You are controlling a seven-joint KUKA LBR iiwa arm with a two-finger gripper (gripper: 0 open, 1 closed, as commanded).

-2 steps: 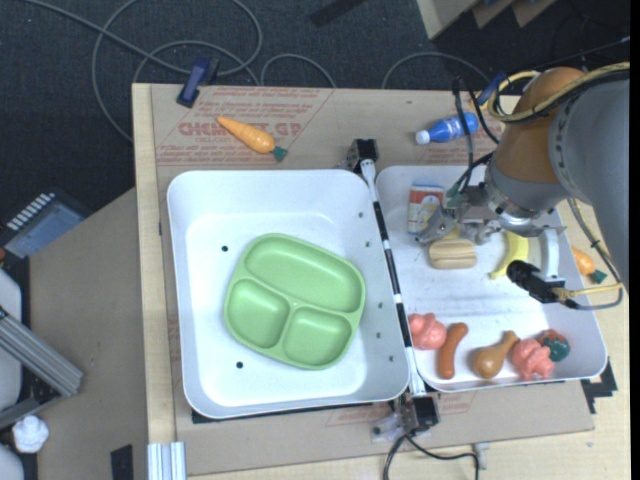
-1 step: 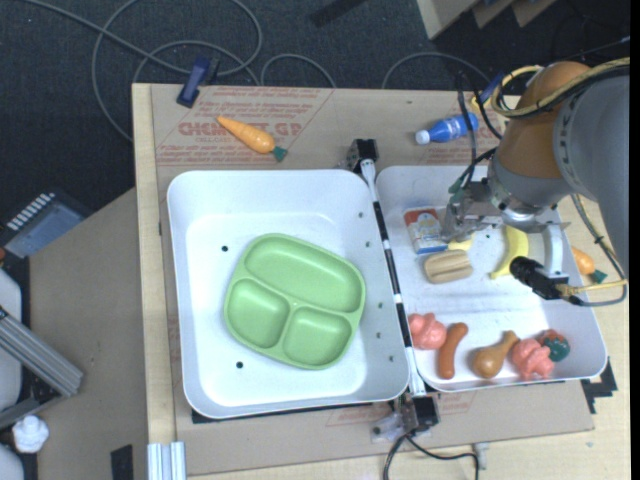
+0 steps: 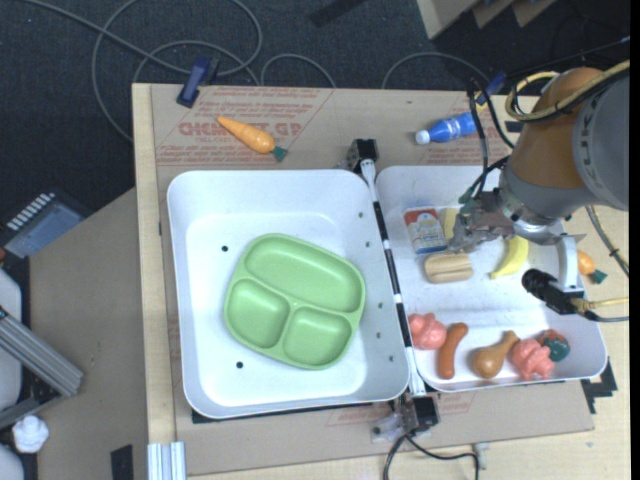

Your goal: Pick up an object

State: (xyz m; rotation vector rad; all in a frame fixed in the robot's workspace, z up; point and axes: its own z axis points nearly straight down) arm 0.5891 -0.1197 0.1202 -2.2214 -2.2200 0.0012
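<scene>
Item: gripper (image 3: 468,230), low inside the right bin (image 3: 590,368), at about 11 o'clock of the bin's centre. Whether it is open, and whether it grips anything, cannot be told; the wrist hides it.

Likely target: one bread roll (image 3: 447,267), touching or just below the gripper at its 6 o'clock. A small carton (image 3: 424,230) lies at the gripper's 9 o'clock, a banana (image 3: 511,257) at 4 o'clock.

Handling note, as judgement: centre over the roll, close across its short width, lift straight up clear of carton and banana.

Right bin, lower row: one pink piece (image 3: 426,331), one sausage (image 3: 452,349), one drumstick (image 3: 495,355), one pink-and-green piece (image 3: 540,354).

Left bin (image 3: 190,208): one green divided tray (image 3: 294,300), three compartments.

Bench, 12 o'clock side: one carrot (image 3: 249,135), one blue bottle (image 3: 447,129).
</scene>
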